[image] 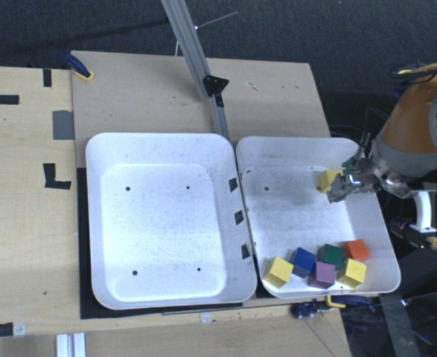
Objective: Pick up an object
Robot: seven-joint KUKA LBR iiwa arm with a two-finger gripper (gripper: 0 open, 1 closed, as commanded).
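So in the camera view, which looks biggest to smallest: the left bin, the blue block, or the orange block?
1. Left bin, by far the largest.
2. Blue block and orange block look about the same size, so I can't rank those two.

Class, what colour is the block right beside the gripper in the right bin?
Yellow block, seen in the camera view, at the gripper.

We see a yellow block (pixel 326 180) w/ the pincer (pixel 338 187) touching its right side, in the right bin's (pixel 278 214) upper right; can't tell if it's gripped. Six more blocks sit along that bin's front edge: yellow (pixel 279 271), blue (pixel 303 261), green (pixel 330 256), purple (pixel 324 274), orange (pixel 357 250), yellow (pixel 354 272), all packed close together.
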